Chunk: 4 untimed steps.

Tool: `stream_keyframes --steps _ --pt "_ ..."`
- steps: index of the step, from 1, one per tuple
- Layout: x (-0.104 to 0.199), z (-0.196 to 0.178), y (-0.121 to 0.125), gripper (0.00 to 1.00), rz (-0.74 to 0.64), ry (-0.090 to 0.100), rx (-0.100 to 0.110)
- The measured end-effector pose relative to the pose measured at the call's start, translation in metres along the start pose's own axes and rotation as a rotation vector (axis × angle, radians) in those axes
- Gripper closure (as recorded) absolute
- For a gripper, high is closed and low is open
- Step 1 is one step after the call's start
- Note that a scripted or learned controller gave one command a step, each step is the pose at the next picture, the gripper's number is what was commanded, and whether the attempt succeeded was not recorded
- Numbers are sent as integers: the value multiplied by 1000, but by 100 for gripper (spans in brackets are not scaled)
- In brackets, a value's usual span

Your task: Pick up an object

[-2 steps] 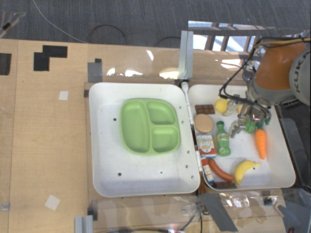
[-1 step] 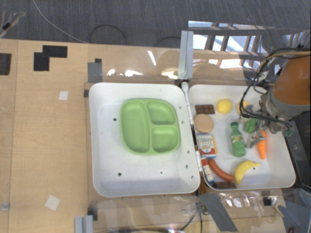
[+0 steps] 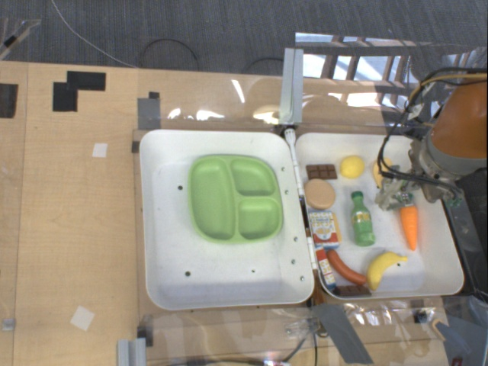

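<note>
The right bin point(image 3: 450, 273) holds several toy foods. An orange carrot point(image 3: 410, 227) lies near its right wall, and a green bottle point(image 3: 361, 218) stands at the middle. A yellow lemon point(image 3: 351, 167) and a chocolate bar point(image 3: 321, 172) sit at the back. A round brown cookie point(image 3: 320, 195), a small carton point(image 3: 323, 229), a red sausage point(image 3: 343, 267) and a banana point(image 3: 385, 266) fill the left and front. My gripper point(image 3: 395, 197) hangs low over the bin's back right, just above the carrot's top end and right of the bottle.
The left bin point(image 3: 175, 280) carries a green divided plate point(image 3: 235, 198). A ridge point(image 3: 299, 204) separates the two bins. Cables loop around the arm's wrist at the right. A metal frame point(image 3: 290, 82) stands behind the bins.
</note>
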<state>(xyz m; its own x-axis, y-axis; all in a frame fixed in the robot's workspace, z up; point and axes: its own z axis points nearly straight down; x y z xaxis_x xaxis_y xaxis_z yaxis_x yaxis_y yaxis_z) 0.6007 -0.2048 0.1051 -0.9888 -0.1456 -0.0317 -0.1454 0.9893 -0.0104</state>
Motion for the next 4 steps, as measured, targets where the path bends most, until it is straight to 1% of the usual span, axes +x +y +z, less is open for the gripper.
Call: stream_keyframes --steps 1,2,3,4 --pt "8 13 23 100 47 15 -3" --pt "20 -13 2 100 -116 21 -8" --pt "75 10 41 100 -281 8 -2" --pt "55 -44 6 100 -680 17 -13"
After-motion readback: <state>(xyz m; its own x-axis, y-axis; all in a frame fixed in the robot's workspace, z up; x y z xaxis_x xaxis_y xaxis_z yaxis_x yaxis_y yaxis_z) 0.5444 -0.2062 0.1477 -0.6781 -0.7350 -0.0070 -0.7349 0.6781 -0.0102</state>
